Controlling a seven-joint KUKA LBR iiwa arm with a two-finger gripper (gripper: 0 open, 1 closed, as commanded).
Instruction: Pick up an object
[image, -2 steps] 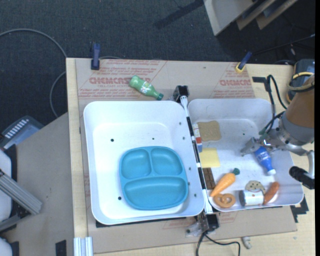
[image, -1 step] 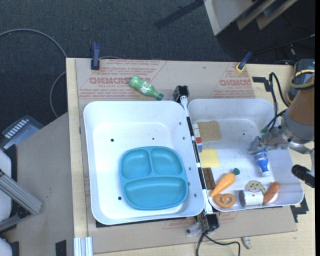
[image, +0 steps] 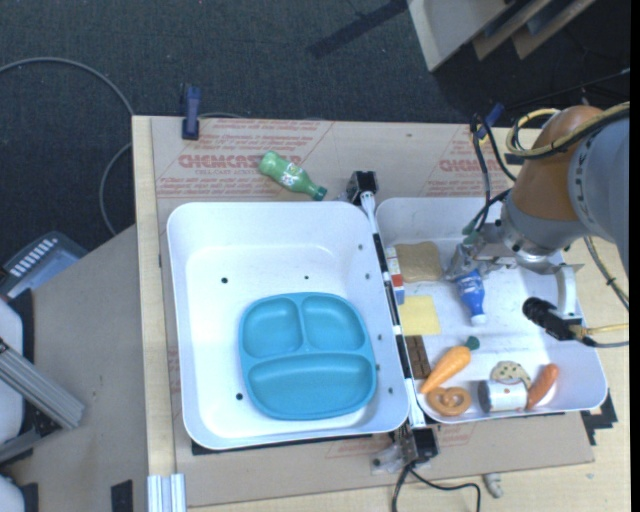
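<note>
Camera view: gripper poised over a blue tube in the right bin.
Whether its jaws grip the glossy tube cannot be told; the tube lies mid-bin, beside a flat yellow square.

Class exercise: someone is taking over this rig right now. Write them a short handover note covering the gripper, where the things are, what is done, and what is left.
Gripper: down in the right bin, right over the blue tube; grip state unclear, so count nothing as held.
Right bin: bread slice, yellow cheese slice, carrot, pretzel, cookie, sausage.
Left bin: blue divided plate.
Green bottle lies on the bench outside the bins.
Done: arm positioned at the tube.
Left: a confirmed grasp and lift.
</note>
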